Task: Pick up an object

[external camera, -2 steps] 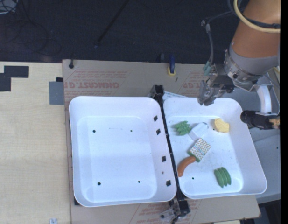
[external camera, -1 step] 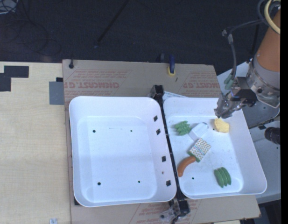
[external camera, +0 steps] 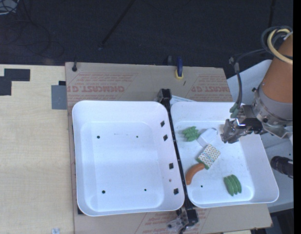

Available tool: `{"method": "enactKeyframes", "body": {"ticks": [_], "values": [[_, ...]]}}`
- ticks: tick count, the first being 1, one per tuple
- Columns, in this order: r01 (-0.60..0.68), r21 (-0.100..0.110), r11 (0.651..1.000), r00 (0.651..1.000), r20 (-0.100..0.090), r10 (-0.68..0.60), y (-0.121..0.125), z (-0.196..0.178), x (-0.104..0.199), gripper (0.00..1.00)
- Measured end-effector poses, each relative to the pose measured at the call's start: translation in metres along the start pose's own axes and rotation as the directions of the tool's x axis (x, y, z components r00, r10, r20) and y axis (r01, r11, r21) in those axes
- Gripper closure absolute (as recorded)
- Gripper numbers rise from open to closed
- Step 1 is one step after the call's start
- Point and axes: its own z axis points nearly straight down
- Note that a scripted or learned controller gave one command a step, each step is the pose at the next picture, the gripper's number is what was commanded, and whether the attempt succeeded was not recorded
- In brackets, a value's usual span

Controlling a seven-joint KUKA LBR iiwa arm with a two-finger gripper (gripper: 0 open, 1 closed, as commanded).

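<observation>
— Where is the thing to be picked lying?

— In the right bin (external camera: 260,152). Four loose objects are seen there, and the likeliest target is judged to be the patterned packet (external camera: 209,155), near the bin's middle. A pale flat piece (external camera: 207,137) is found just above it, possibly touching its upper corner. An orange carrot-like toy (external camera: 192,172) lies against its lower left end, a leafy green piece (external camera: 190,133) sits further up and left, and a green ridged pod (external camera: 232,185) rests well apart toward the near right corner.

— And how is the packet placed relative to the gripper?

— The gripper (external camera: 230,132) is hung over the bin's upper right part, so the packet lies down and to the left of it. The packet's long axis is seen to run on a slant, from lower left to upper right, roughly pointing toward the gripper. A grasp across the short side would therefore be favoured, it is judged.

— Are the fingers apart or together?

— That cannot be told; the tip is dark and blurred. Nothing is seen held.

— The left bin (external camera: 121,160)?

— Nothing is to be picked there.
</observation>
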Motion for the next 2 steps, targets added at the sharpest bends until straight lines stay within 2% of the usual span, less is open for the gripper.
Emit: {"method": "enactKeyframes", "body": {"ticks": [1,2], "values": [[0.007,-0.011,1.0,1.0,0.001,-0.007,0.109,0.008,0.046,1.0],[-0.001,-0.004,1.0,1.0,0.0,0.001,0.056,-0.017,0.014,1.0]]}}
